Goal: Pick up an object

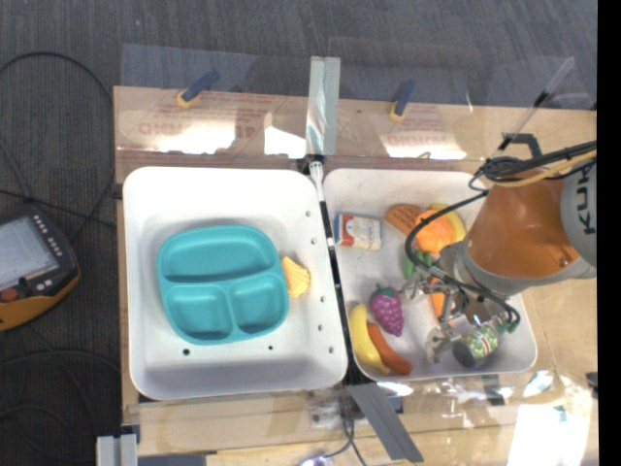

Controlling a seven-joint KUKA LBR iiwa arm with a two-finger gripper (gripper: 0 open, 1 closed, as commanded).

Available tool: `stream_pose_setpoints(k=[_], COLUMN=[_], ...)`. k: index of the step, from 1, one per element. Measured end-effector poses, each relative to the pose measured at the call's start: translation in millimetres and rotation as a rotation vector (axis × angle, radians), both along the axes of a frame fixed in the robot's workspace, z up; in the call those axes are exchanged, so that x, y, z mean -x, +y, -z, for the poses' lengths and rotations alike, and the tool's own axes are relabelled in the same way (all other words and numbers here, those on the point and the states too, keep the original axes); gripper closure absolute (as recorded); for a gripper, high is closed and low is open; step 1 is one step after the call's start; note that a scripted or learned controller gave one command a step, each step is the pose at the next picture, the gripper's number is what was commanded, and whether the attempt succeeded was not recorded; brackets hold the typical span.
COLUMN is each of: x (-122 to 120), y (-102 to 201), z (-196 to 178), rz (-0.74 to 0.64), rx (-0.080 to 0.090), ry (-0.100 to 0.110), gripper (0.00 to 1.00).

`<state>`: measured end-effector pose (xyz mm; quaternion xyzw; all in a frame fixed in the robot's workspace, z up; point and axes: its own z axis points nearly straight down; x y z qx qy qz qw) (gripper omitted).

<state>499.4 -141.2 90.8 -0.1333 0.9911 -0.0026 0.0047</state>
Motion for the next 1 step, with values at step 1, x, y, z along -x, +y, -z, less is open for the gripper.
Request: stream_pose_setpoints(k=[1], x=[-2.2], y=[0.8], z=[-10.5], rz=[-0.002], rx=[0.004], ry=[-0.004], gripper=[1.00])
